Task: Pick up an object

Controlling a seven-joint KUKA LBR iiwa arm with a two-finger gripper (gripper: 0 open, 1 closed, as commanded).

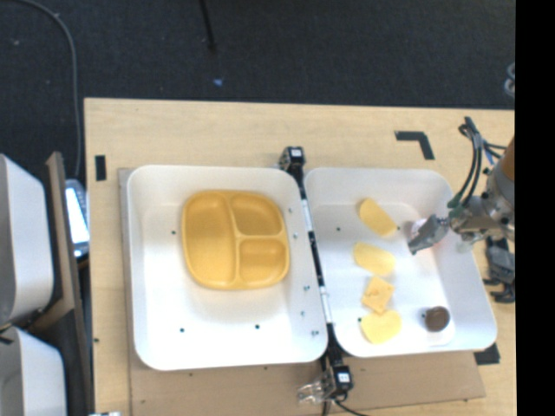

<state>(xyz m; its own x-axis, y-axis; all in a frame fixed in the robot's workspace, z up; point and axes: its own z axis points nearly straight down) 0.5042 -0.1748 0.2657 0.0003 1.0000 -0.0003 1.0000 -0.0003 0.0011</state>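
The hand [425,235] is hovering over the right bin [460,276]; whether it is open or closed cannot be told. Just left, four smooth, pale yellow, rounded pieces are lying in a loose column: upper piece [377,217], angled up-left to down-right, second piece [373,257], crinkled third piece [378,295], lowest piece [381,326]. A brown round lump [435,319] is sitting nearby. A glossy yellow sectioned plate [236,238] is resting in the left bin [156,319] on the wooden worktop [217,133].

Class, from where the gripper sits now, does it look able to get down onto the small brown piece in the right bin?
Probably yes. The gripper hangs over the right bin, and the brown piece lies alone near the bin's corner, apart from the yellow pieces.
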